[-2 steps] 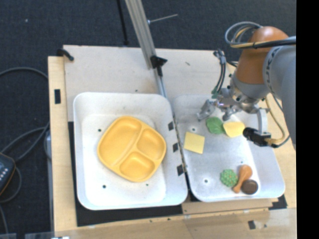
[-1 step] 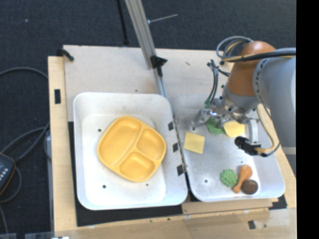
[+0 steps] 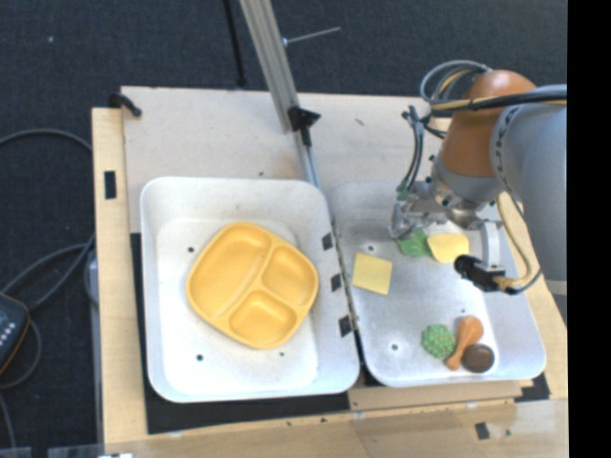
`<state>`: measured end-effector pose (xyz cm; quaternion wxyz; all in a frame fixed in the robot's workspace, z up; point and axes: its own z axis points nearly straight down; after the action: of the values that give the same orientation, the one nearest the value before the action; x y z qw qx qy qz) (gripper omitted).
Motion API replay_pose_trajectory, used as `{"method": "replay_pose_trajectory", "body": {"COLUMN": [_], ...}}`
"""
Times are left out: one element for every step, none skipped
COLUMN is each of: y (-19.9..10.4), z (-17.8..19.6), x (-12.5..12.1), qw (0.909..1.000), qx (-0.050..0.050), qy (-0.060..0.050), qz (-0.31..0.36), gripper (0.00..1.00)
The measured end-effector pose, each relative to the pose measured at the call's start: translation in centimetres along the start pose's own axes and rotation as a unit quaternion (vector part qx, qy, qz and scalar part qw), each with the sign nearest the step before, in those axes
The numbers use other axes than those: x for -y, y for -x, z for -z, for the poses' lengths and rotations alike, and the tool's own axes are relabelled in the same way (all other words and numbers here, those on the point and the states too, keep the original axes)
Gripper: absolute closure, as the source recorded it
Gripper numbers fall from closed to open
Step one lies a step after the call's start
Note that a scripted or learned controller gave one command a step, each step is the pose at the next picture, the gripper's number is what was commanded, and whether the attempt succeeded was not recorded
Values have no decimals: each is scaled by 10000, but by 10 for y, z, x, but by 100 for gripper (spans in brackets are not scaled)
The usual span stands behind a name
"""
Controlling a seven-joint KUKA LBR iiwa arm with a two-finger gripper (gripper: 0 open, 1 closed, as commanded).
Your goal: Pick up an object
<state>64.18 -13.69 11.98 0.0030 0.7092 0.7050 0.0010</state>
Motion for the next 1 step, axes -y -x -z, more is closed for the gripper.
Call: {"method": "replay_pose_trajectory", "body": {"y": [-6], "z": [61], "x": [-5], "qw": [10000], "qx": [-7], "qy": [7], "qz": [41], "gripper": [100]}}
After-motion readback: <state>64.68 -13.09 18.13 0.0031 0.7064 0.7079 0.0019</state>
